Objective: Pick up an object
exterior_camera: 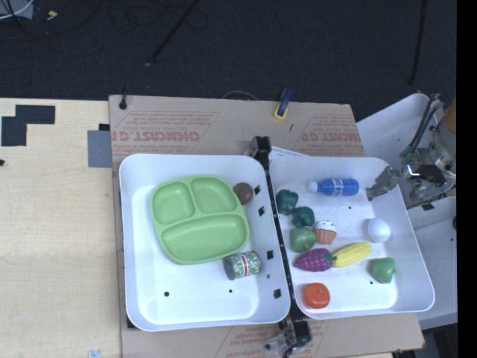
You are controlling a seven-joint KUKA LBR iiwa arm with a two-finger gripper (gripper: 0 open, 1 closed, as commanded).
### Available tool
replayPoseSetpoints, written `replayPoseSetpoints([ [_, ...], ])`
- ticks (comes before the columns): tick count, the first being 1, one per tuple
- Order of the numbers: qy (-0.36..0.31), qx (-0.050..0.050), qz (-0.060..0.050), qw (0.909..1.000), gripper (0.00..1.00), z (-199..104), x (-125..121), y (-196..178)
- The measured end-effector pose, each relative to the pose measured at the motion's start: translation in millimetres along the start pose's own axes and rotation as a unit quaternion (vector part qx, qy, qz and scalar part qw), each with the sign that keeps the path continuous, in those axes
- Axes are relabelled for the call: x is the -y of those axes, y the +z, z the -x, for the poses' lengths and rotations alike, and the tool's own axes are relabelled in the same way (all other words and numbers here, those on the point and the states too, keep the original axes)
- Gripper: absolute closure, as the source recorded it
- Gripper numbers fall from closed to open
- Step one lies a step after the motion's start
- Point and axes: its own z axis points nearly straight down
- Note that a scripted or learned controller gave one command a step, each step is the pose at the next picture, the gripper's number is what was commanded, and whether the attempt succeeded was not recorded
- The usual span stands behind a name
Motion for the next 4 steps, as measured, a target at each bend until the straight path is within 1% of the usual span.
replayPoseSetpoints([
  [1, -0.001, 0.001, 0.006, 1.0, 0.0, 0.1, -2.0, -7.4],
  [2, -0.001, 0.001, 0.005, 1.0, 0.0, 6.5, -2.5, 39.3],
  [3, -0.002, 0.001, 0.004, 1.0, 0.0, -3.9, 3.3, 95.1],
  [4, -0.001, 0.001, 0.004, 1.0, 0.0, -10.7, -3.3, 150.6],
])
